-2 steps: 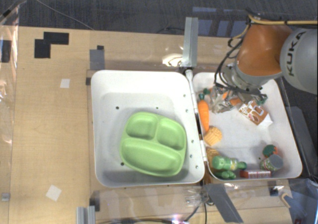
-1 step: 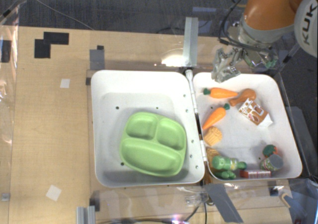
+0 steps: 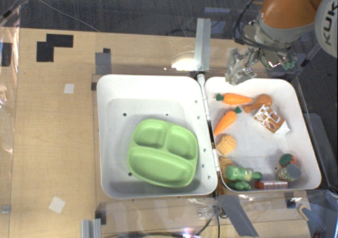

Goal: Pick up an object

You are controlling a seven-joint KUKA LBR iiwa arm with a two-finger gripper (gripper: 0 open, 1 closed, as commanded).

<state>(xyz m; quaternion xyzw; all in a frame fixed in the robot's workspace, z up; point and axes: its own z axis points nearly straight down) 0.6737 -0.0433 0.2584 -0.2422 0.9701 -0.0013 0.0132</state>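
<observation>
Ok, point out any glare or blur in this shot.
Camera view: bright glare on the bench just above the left bin; the gripper looks slightly smeared; the green plate and two carrots stay sharp.

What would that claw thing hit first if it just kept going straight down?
Probably the far rim of the right bin, or bare floor just inside it. The gripper hangs over that edge; the nearest carrot lies a bit nearer the camera. Depth is hard to judge.
</observation>
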